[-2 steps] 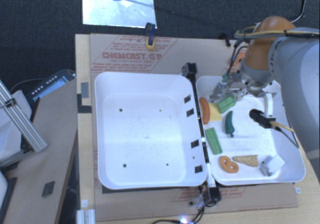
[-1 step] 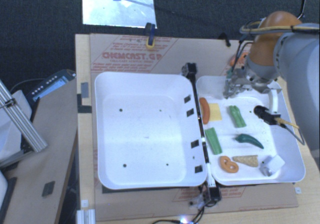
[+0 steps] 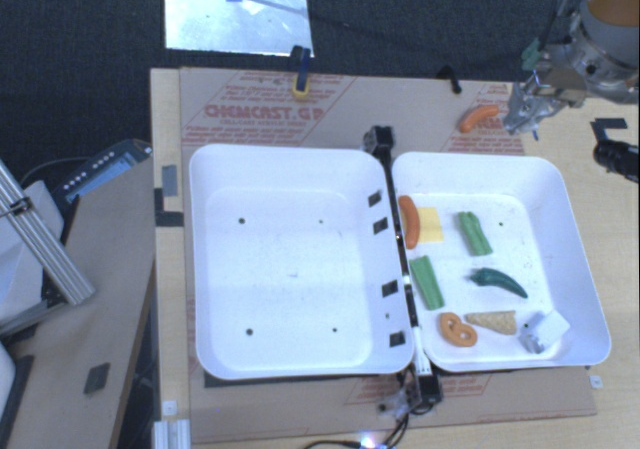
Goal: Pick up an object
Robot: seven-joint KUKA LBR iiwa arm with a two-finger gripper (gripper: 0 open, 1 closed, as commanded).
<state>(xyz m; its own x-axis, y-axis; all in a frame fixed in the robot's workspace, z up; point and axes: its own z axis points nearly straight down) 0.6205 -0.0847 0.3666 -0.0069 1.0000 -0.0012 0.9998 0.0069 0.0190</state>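
While nothing is lifted yet, the right bin (image 3: 575,227) holds every candidate: along its near edge a clear wrapped piece (image 3: 541,330), a tan wedge (image 3: 493,321) and a pretzel (image 3: 458,329); farther in, a dark green pepper (image 3: 498,282), two green sticks (image 3: 428,281) (image 3: 474,233), a yellow block (image 3: 430,225) and an orange carrot (image 3: 409,221). Beyond it, an orange piece (image 3: 479,118) lies on the desk (image 3: 335,107), marked "CHEMCAST GP". Just beside it hangs the claw (image 3: 524,117); whether it is open cannot be told. This looks like the approach step: next it should come down over one item.
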